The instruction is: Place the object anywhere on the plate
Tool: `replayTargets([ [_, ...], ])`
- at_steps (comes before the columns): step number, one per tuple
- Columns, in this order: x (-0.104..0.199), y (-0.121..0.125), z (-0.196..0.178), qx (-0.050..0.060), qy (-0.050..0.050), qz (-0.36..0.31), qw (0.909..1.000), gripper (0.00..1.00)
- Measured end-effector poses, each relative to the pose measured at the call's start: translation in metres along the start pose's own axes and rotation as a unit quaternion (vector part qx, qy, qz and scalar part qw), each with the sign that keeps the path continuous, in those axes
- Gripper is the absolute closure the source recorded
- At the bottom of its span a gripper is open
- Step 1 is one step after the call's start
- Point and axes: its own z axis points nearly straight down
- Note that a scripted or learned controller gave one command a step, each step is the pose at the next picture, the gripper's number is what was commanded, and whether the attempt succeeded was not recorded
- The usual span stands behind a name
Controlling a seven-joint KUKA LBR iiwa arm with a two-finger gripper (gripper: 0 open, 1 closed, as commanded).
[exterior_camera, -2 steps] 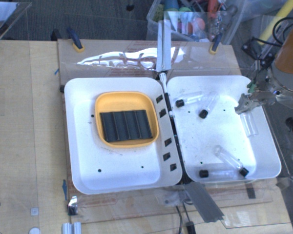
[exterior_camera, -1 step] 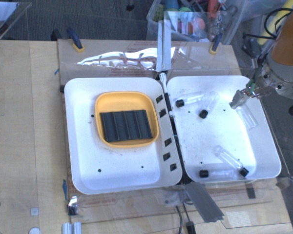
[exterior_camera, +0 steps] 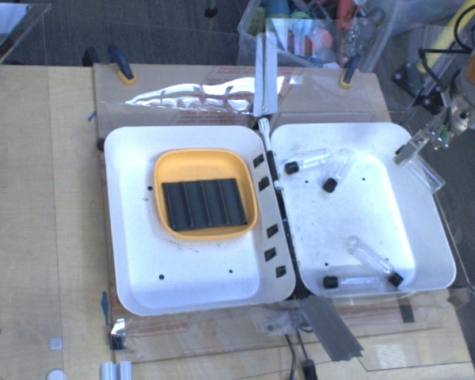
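A wooden bench [exterior_camera: 39,212] holds two white bins. The left bin [exterior_camera: 134,275] has one yellow plate [exterior_camera: 204,163] with a dark ridged block [exterior_camera: 204,204] on it. The right bin [exterior_camera: 419,236] has four clear tubes [exterior_camera: 332,165] with black caps, waiting to be picked. The gripper [exterior_camera: 427,139] hangs over that bin's far right corner, with nothing seen in it.

A robotics lab: white bins [exterior_camera: 142,291] on a bench [exterior_camera: 32,212], parts crate [exterior_camera: 324,14] behind.
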Motion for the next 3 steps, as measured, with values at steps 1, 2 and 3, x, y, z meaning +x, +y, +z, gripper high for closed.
replayTargets([
  [1,-0.022,0.018,-0.027,-0.001,-0.001,-0.135,0.9908,1.0],
  [2,-0.03,0.021,-0.049,-0.001,-0.001,-0.169,0.9856,1.0],
  [3,-0.028,0.001,-0.167,-0.001,-0.001,-0.24,0.9708,1.0],
])
